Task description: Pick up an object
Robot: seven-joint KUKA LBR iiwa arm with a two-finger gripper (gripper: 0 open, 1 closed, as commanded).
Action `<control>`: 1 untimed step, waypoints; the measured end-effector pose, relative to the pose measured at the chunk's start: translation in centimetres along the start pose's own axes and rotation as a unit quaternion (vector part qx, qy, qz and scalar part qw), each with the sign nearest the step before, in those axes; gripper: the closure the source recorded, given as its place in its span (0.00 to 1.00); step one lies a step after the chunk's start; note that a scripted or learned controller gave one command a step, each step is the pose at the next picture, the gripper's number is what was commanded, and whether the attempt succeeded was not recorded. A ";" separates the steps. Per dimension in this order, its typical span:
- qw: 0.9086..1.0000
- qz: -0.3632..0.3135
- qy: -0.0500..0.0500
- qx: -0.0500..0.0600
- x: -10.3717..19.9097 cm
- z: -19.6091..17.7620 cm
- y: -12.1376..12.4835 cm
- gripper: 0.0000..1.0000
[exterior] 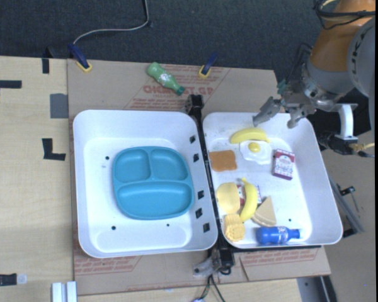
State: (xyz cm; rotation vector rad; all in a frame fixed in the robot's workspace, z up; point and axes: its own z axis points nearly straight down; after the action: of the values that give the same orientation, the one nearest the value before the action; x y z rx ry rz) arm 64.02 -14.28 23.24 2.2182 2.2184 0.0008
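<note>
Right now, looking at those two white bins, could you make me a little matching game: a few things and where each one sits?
Things:
1. blue tray
2. green bottle
3. blue bottle
4. fried egg

Places:
A. near front edge of right bin
B. on the cardboard behind the bins
C. in left bin
D. toward back of right bin, beside a banana

Pairs: 1-C, 2-B, 3-A, 4-D

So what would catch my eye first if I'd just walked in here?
Probably the bright blue divided plate lying alone in the left bin. Next, the jumble of toy food in the right bin, with its yellow bananas and a fried egg. Above that bin's far edge hangs the open claw.
</note>
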 end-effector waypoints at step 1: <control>1.000 0.000 0.002 0.004 3.2 13.6 -7.2 0.00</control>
State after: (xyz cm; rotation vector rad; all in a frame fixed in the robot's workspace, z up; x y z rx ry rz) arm 56.87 -11.13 9.64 2.2232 2.2253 -0.0036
